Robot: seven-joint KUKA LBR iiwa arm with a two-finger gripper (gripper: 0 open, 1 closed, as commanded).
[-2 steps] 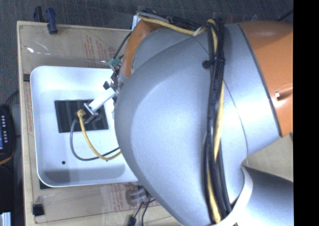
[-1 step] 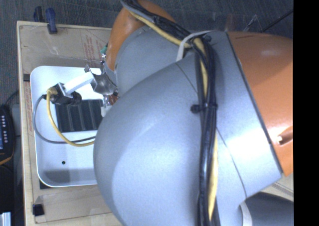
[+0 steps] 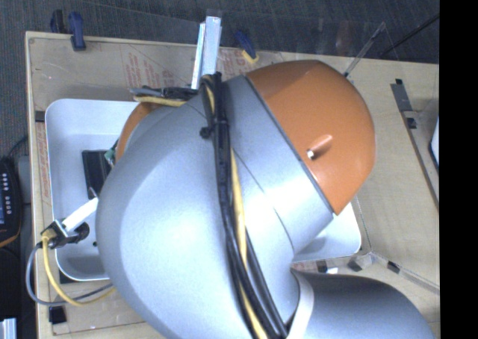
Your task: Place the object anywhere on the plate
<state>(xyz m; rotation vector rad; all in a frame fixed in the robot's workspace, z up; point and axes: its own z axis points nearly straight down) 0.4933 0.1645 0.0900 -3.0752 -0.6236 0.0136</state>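
One arm [image 3: 224, 210] covers most of both bins; one white bin [image 3: 60, 128] shows at left on the tabletop [image 3: 403, 181], a dark object [image 3: 95, 169] inside it

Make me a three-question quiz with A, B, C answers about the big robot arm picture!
1. Where does the white bin peek out from under the arm?
A. left
B. right top
C. middle

2. What colour is the arm's rounded band?
A. green
B. orange
C. purple

3. How does the black cable sit?
A. coiled on the floor
B. cut in two
C. running along the arm

Answers: A, the bin's rim shows at the left; B, the dome-like band is orange; C, the cable lies down the grey casing.
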